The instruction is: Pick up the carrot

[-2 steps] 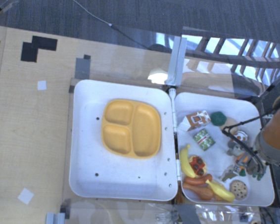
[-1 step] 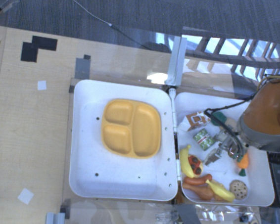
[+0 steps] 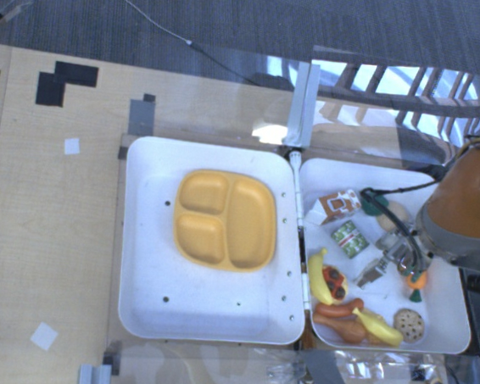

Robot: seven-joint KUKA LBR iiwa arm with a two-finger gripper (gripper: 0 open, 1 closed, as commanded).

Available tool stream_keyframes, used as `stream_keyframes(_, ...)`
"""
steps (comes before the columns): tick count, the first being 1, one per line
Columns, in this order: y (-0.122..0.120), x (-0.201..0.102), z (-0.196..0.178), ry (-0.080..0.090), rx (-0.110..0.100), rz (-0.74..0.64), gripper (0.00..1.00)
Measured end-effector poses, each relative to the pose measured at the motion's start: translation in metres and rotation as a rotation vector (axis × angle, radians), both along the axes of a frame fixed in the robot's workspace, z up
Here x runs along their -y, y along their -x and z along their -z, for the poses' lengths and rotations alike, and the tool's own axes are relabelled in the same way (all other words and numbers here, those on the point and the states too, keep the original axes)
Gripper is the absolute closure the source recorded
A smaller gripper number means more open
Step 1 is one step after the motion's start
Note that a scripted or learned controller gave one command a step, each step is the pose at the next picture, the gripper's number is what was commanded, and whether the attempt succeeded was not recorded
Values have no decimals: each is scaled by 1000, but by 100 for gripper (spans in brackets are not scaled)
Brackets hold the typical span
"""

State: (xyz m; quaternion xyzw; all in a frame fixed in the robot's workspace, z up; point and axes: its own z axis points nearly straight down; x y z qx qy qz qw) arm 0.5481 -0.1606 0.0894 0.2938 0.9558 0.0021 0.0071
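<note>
The carrot [image 3: 417,281] is a small orange piece with a bit of green at its lower end. It lies in the right bin [image 3: 451,333] near the right wall, partly covered by the wrist. My gripper [image 3: 378,259] hangs just left of the carrot, over bare bin floor. Its two metal fingers [image 3: 370,275] are spread open and point left, with nothing between them. The carrot sits behind the fingers, beside the gripper body, not between the jaws.
The right bin also holds a brown carton [image 3: 338,204], a green carton [image 3: 349,238], a banana [image 3: 325,277], a sausage [image 3: 340,312], a second banana [image 3: 377,328] and a cookie [image 3: 408,324]. A yellow divided plate [image 3: 224,219] lies in the left bin [image 3: 139,304].
</note>
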Motion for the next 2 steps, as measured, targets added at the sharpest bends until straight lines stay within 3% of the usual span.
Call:
stream_keyframes(1, -3, -1, -13, 3, 10, -9, 100)
stream_keyframes(2, 6, 48, -134, 10, 6, -113, 100)
